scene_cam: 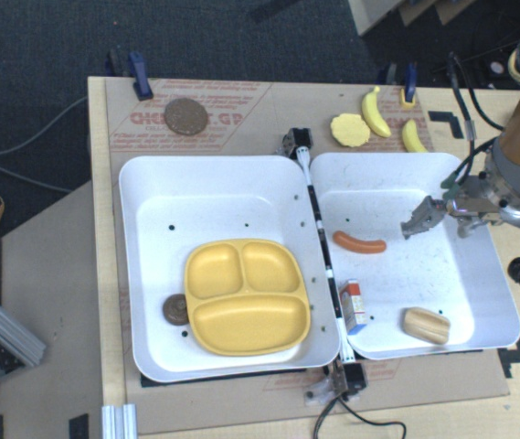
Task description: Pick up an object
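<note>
Just left of the gripper [421,219], and a little nearer the camera, a small sausage [360,241] lies flat on the floor of the right bin [479,273], close to the gripper but apart from it. Its length runs roughly toward the gripper's tip. The gripper hangs over the upper middle of that bin, reaching in from the right, its dark fingers pointing left and slightly down; nothing sits between them, and whether they stand apart or together cannot be told from this angle.

Farther from the gripper, toward the bin's near edge, a tan bread roll [425,325] rests by the front right corner. To the gripper's lower left, a small red and white carton [354,304] lies against the wall shared by the two bins.

Beyond that wall, well to the gripper's left, the left bin [150,208] holds a yellow divided plate [247,295] with three compartments, and a brown round cookie [176,310] sits touching the plate's left edge.

Behind the gripper, on the bench [241,108] past the bins' far rim, lie two bananas [376,112] and a yellow chip-like piece [350,130]. Far to the upper left of the gripper, another brown disc [185,115] rests on the bench.
</note>
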Controlling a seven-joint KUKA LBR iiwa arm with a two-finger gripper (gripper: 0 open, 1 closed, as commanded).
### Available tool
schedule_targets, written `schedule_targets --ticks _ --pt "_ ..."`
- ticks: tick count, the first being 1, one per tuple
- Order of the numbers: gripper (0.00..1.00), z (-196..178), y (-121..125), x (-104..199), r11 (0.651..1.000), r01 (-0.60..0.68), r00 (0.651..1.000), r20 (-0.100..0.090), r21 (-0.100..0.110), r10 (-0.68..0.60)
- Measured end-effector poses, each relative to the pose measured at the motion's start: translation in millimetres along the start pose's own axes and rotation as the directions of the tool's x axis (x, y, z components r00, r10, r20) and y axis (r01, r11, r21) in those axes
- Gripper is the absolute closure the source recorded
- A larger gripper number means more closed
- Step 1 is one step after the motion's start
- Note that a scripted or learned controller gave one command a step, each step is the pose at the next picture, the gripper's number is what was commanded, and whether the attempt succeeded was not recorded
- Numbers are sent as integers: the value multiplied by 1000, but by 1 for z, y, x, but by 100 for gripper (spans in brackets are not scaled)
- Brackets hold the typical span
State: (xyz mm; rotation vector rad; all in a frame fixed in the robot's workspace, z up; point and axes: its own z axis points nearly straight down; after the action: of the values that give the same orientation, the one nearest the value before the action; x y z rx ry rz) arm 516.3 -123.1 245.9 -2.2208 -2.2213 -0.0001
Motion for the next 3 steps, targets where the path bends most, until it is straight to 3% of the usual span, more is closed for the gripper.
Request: schedule_targets --ticks 1,2,3 --pt "0 115 36 26 1000 3 1000 -2 7 -3" --pt "0 164 -9 26 1000 -1 1000 -2 7 2" --pt "0 160 77 25 1000 3 1000 2 -8 -3"
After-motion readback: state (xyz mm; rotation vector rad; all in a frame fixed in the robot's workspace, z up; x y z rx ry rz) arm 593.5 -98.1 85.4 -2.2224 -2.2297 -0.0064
